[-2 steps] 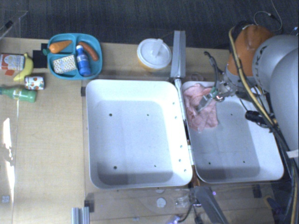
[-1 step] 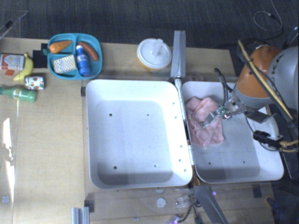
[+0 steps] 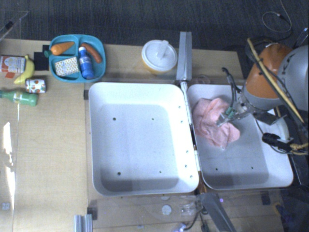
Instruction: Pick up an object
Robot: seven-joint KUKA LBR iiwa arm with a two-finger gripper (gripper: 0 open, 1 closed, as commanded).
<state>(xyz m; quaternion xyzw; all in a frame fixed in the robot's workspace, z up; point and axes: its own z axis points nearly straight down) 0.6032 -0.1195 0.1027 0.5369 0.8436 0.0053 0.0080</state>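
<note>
A crumpled pink cloth (image 3: 213, 122) lies in the right bin (image 3: 251, 175), near its left wall and toward the back. My gripper (image 3: 228, 116) reaches in from the right and sits low over the cloth's right side, its tips at or in the fabric. The grey arm with its orange band (image 3: 265, 76) rises behind it at the upper right. The cloth rests on the bin floor.
The left bin (image 3: 140, 178) stands beside the right one, with a metal divider post (image 3: 183, 57) behind them. A blue tray of toy food (image 3: 77, 57), a white lidded cup (image 3: 159, 56), a banana, a can and a green bottle sit on the bench at upper left. Cables hang at the right edge.
</note>
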